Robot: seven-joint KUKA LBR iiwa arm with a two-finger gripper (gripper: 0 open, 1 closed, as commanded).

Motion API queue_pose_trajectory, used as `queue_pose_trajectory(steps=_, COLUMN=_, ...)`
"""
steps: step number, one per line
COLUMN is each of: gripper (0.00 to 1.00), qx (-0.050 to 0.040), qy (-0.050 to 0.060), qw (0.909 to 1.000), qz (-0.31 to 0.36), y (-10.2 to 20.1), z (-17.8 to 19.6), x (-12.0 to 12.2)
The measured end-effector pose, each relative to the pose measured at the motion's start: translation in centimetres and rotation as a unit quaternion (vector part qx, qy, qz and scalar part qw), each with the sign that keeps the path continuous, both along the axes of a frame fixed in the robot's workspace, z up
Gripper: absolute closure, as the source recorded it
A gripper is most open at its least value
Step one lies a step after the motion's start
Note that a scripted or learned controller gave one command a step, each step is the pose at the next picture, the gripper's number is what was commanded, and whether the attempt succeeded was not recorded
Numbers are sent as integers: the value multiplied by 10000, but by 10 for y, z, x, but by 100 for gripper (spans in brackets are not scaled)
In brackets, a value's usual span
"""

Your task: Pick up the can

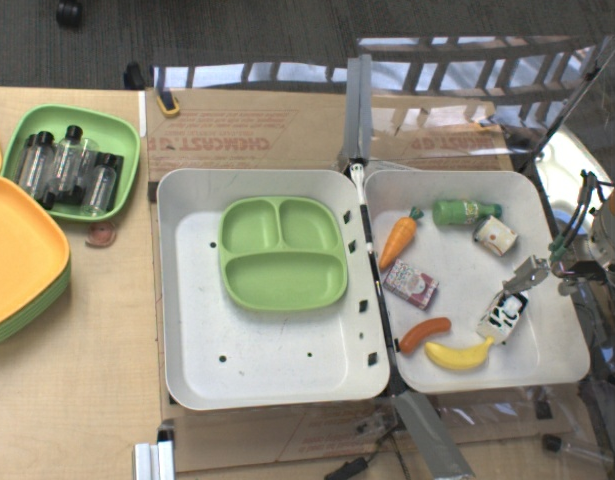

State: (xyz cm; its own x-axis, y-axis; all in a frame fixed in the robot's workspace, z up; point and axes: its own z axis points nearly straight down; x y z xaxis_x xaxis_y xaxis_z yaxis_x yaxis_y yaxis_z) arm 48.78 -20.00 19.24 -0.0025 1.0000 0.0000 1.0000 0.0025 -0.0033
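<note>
Well, closest to us in the right bin [557, 373] lie a yellow banana [459, 354] and a red sausage [424, 333]; just past them is a black-and-white carton [502, 317]; the gripper [527, 274] hangs over the far end of that carton, and it is too small to tell if it is open or closed, though nothing can be seen held in it; a pink box [410, 284] sits nearer the middle wall; farther on is the can [495, 235], short and white, lying tilted near the back of the bin, just beside a green bottle [467, 211], with a carrot [398, 239] off to one side; to do this step well, I think the gripper should move on past the carton, stop right over the can, open wide and come straight down — not bumping the bottle; the can is round, so it may roll away.
</note>
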Motion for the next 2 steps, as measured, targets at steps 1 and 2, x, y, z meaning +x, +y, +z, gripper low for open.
queue_pose_trajectory(steps=1, gripper=0, qx=-9, qy=1, qw=9875, qz=-1577, y=73, z=-16, x=39)
queue_pose_trajectory(steps=2, gripper=0, qx=-10, qy=-3, qw=9978, qz=-657, y=132, z=-2, x=73)
